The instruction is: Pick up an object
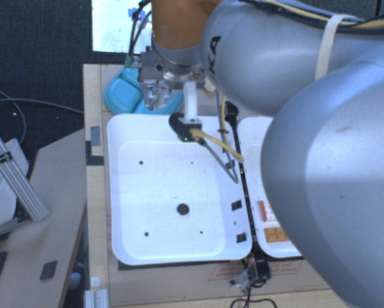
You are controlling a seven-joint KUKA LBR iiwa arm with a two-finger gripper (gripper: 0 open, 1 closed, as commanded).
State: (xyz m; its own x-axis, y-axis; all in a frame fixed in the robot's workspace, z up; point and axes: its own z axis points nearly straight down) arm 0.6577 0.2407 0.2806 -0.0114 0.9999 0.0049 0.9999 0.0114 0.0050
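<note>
Near right: grey arm [320,127] bulks large over the right bin [256,172], hiding most of it; an orange-and-white item [268,213] shows at its left side, long axis running near to far. Left bin [172,191]: white floor, a small dark round spot [183,209] near centre. Far: orange band [175,11] above the wrist; gripper [156,96] hangs beyond the left bin's far rim, over a blue object [124,92]. Cannot tell whether it touches or holds anything, or how it is set.
</note>
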